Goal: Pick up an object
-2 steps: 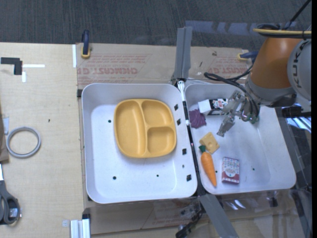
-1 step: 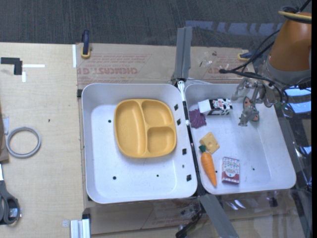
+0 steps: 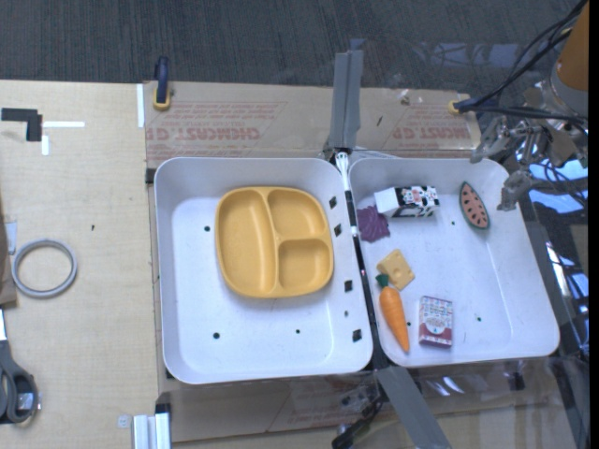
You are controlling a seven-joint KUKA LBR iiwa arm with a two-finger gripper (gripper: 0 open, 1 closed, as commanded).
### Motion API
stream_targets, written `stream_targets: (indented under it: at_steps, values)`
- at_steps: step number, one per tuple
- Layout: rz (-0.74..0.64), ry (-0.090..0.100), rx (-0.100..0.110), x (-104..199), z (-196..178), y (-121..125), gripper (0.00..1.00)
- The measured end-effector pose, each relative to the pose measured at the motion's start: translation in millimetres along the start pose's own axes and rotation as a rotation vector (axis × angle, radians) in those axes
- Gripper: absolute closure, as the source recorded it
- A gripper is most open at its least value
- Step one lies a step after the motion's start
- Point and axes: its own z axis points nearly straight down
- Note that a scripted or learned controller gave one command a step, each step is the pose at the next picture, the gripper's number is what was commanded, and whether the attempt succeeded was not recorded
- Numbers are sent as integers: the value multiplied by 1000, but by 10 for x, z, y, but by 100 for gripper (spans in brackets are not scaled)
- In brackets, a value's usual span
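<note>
In the camera view we see the gripper (image 3: 513, 168) above the far right corner of the right bin (image 3: 524, 279); we cannot tell its finger state. In that bin lie a watermelon slice (image 3: 474, 205), milk carton (image 3: 408, 201), purple cloth (image 3: 372, 223), cheese (image 3: 397, 269), carrot (image 3: 395, 318) and small box (image 3: 436, 322). The left bin (image 3: 182, 279) contains a yellow plate (image 3: 274, 241).

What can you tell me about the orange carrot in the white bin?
The orange toy carrot looks like smooth plastic, long and tapered, with a small green tuft at its top. It lies flat on the floor of the right white bin, near the bin's left wall, with its thin tip pointing toward the front edge. Its green end lies right by a yellow cheese wedge; whether they touch is unclear. A small red packet lies apart, to its right.
</note>
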Motion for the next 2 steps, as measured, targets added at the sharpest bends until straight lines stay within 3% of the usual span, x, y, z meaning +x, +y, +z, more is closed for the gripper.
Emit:
stream_targets:
  at_steps: [1, 2]
  values:
    - [620, 5, 0, 265, 681, 309, 0]
    - [945, 7, 2, -99, 974, 954, 0]
